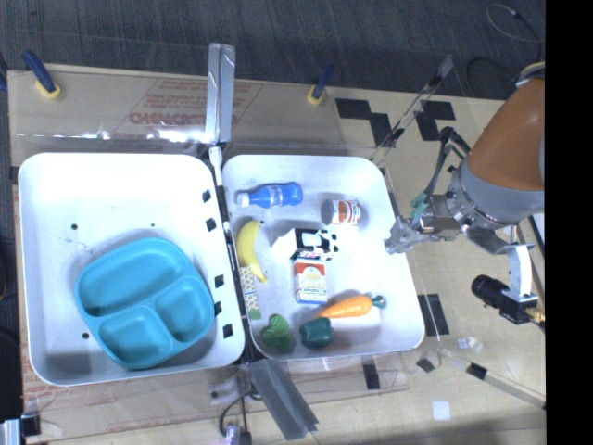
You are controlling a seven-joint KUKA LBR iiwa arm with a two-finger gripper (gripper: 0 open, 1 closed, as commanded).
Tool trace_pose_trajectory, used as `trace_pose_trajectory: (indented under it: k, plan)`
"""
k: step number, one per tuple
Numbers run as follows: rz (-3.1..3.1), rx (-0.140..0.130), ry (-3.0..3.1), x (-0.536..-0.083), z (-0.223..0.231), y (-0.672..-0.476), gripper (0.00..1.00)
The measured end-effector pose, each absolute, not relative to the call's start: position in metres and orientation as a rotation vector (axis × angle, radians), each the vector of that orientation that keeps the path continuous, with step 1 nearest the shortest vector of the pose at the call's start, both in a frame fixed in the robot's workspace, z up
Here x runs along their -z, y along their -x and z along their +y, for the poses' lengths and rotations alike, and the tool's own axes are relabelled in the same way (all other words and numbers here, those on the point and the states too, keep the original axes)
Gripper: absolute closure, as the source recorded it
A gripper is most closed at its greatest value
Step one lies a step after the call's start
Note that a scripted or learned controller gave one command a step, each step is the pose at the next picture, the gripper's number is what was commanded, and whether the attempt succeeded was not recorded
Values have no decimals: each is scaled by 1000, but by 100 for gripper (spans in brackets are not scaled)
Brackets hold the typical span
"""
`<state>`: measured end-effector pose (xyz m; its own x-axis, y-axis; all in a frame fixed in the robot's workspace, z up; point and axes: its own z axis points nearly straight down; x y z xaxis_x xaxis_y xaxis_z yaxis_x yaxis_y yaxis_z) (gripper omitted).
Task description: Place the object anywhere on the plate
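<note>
Fingers (pixel 400 240) of the arm (pixel 505 156) hang over the right rim of the right bin (pixel 306 167); they are blurred and small, so whether they are spread or closed cannot be told, and nothing shows between them. The arm enters from the right, its orange band cut off by the edge of the view.

Right bin, left to right: a banana (pixel 248 247) along the left wall; a blue bottle (pixel 270 195) lying on its side at the far end; a small can (pixel 343 212) right of the bottle; a black-and-white toy (pixel 315 242) in the middle; a small carton (pixel 311 281) just near of it; a carrot (pixel 348 307) by the near right corner; two green items, a leafy vegetable (pixel 276 333) and a darker piece (pixel 316 333), at the near wall, too small to identify.

Left bin (pixel 111 170): a blue plate (pixel 145 301) with three compartments, tilted, with nothing on it.

Both bins sit on a tan table (pixel 278 95) with red print, black markers and blue clamps (pixel 42 74); dark carpet (pixel 278 7) lies beyond the far edge. Clear sheeting over the far rims blurs what lies beneath.
</note>
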<state>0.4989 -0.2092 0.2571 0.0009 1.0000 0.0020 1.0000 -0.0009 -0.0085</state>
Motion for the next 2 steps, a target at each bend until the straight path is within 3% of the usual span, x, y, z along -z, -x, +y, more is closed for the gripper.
trace_pose_trajectory:
  k: [1, 2]
  plan:
    - [-2269, 0, 2175, -368, -210, -477, 100]
    - [-2186, -3, 2253, -252, -210, -477, 100]
